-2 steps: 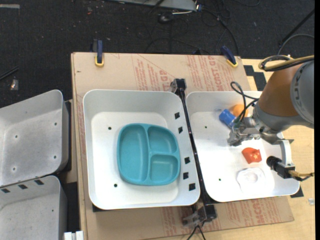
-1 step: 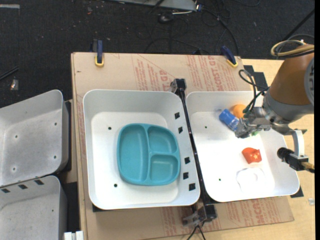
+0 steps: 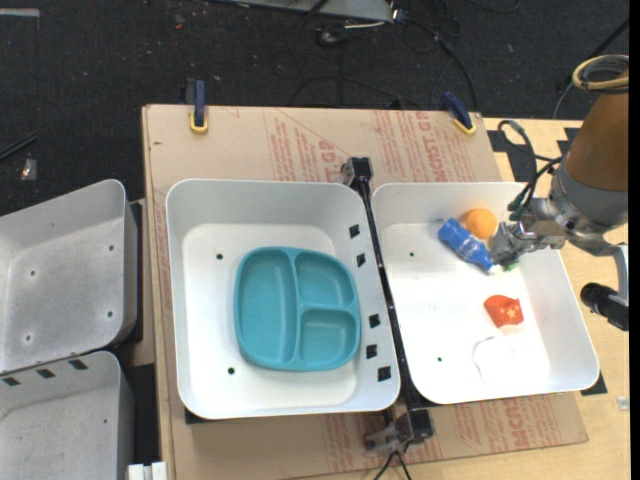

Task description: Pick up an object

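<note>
Seen from above at a slant: two shallow white bins side by side on a bench. Reaching in from the right, a grey arm with an orange band above the wrist, bent down over the right bin near its far right corner. At the arm's tip, the gripper, low over the bin floor and pointing toward the divider between the bins. Impossible to tell how the gripper is set, or whether anything is caught in it.

Just beside the gripper, on its divider side, a blue bottle-like object lying tilted. Touching or nearly touching that, on the far side, an orange ball. A speck of green right at the gripper's tip, too small to identify. Nearer the camera from the gripper and apart from it, a small red object on the bin floor.

Across the divider, in the left bin, a teal three-compartment tray lying flat at the middle, well apart from the gripper.
</note>
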`<action>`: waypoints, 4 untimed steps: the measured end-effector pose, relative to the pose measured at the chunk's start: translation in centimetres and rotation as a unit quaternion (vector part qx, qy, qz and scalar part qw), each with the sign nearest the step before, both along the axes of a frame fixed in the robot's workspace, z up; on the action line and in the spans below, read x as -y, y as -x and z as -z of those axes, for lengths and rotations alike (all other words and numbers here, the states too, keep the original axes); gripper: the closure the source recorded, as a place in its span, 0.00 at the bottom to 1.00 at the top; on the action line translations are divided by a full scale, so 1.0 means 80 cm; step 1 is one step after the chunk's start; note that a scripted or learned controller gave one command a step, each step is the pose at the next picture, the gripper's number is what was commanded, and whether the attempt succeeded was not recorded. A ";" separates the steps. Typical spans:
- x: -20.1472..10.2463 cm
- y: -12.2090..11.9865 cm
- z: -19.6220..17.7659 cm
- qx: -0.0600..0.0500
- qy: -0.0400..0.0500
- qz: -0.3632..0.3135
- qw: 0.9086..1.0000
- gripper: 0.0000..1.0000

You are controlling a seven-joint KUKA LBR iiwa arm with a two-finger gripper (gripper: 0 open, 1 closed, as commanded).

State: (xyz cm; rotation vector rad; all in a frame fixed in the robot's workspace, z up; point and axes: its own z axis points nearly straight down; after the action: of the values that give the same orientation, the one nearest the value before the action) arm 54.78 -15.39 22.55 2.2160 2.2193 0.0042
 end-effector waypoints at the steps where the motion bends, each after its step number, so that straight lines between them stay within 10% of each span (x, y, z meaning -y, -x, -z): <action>1: 0.000 -0.002 -0.067 0.001 0.000 -0.001 1.000 1.00; 4: -0.201 0.001 -0.008 -0.004 -0.002 -0.003 1.000 1.00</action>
State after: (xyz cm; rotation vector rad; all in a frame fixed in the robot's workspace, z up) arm 54.68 0.70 23.17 2.2143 2.2325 -0.0004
